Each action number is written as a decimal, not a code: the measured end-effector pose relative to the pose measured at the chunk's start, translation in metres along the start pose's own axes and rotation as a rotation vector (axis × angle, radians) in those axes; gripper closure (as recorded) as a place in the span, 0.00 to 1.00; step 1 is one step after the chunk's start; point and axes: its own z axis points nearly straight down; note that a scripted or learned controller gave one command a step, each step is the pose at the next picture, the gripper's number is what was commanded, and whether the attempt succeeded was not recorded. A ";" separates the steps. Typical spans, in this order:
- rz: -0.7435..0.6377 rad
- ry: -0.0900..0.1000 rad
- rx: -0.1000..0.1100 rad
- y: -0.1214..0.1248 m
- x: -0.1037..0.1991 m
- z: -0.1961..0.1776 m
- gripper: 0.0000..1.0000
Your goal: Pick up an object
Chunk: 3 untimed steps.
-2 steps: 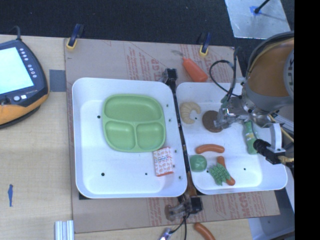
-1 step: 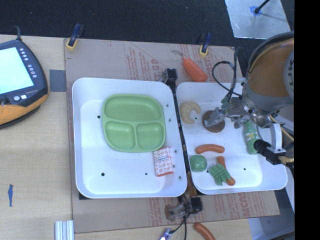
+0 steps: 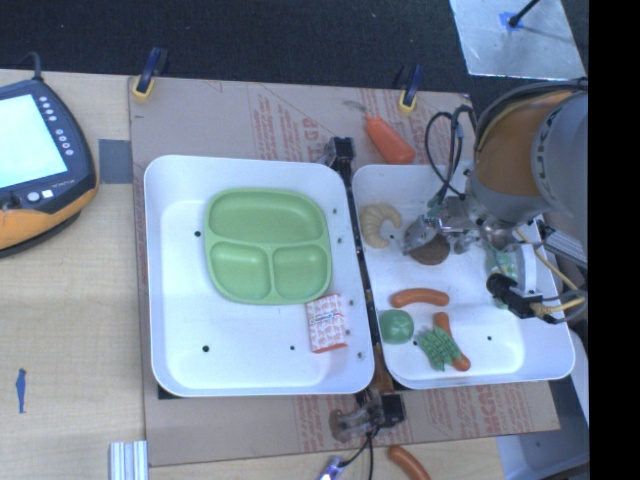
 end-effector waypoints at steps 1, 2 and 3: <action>-0.002 -0.003 -0.007 0.003 -0.002 -0.015 1.00; -0.002 -0.003 -0.007 0.003 -0.002 -0.014 0.00; -0.005 0.019 -0.002 -0.034 -0.069 -0.001 0.00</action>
